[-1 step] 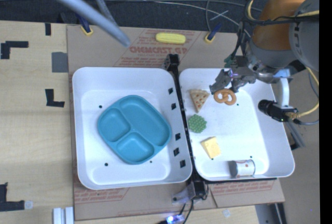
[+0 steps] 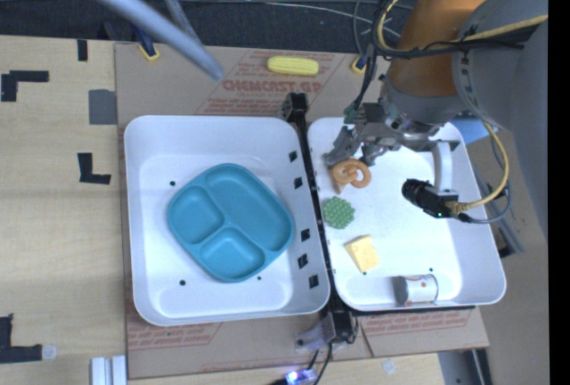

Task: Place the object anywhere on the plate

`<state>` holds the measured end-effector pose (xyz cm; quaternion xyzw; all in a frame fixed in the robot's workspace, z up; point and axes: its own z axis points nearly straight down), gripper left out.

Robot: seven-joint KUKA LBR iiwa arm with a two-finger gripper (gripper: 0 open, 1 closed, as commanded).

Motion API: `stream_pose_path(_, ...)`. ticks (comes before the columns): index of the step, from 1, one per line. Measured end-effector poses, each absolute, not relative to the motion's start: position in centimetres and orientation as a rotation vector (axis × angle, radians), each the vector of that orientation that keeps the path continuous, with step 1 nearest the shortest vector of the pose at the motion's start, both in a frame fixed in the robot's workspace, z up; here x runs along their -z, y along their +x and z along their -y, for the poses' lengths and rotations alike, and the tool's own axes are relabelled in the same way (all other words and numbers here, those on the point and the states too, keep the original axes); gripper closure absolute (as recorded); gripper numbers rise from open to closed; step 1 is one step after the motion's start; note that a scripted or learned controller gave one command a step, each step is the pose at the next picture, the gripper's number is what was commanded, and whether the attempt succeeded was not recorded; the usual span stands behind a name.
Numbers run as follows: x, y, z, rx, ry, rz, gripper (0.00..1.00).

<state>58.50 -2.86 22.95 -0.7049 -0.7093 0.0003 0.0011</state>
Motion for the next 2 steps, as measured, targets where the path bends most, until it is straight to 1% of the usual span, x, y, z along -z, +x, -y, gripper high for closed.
stream_pose_path(1,-22.3,58.0,-3.5,-0.001,-2.211,2.228,1.0)
stream_pose_path(2,-21.3,57.7,-8.5,-0.004,-2.213,2.226,1.0)
